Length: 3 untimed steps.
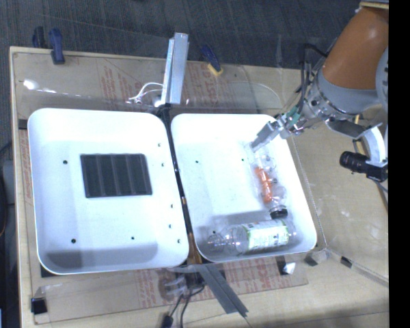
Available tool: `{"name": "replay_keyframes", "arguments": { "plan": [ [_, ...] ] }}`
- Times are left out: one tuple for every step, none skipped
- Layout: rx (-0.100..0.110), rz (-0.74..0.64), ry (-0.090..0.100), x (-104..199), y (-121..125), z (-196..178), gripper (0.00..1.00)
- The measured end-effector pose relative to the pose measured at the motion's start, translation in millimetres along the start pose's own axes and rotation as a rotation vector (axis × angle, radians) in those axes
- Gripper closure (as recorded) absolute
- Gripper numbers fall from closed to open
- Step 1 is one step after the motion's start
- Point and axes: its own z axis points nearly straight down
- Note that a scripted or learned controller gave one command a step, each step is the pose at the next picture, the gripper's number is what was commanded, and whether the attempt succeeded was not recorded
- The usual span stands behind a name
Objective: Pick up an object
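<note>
- Gripper [265, 137] hangs over the upper right part of the right bin [212, 135], its grey tip slanting down to the left from the wrist; from where I stand I cannot tell its state, and nothing shows held at its tip.
- Just below that tip lies a small clear bottle [266, 181] with orange contents, its long axis running nearly straight up and down the bin, close to the right wall.
- A larger clear plastic bottle [254, 238] lies on its side along the bin's near edge, long axis roughly left to right, its dark cap end pointing right and slightly up, toward the small bottle's lower end.
- The two bottles sit near each other at that corner; whether they touch is hard to judge.
- The left bin [55, 183] holds a dark ribbed rectangular pad [115, 175], lying flat in its upper middle, long side running left to right.
- Both bins sit side by side, rims touching along the centre.
</note>
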Motion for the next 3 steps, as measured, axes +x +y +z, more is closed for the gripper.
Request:
{"name": "replay_keyframes", "arguments": {
  "plan": [
    [0.003, -0.033, 0.003, -3, -20, 69, 0.00],
    [0.004, -0.076, 0.005, -7, -10, 96, 0.00],
    [0.002, -0.078, 0.002, 13, 5, 78, 0.00]
  ]
}}
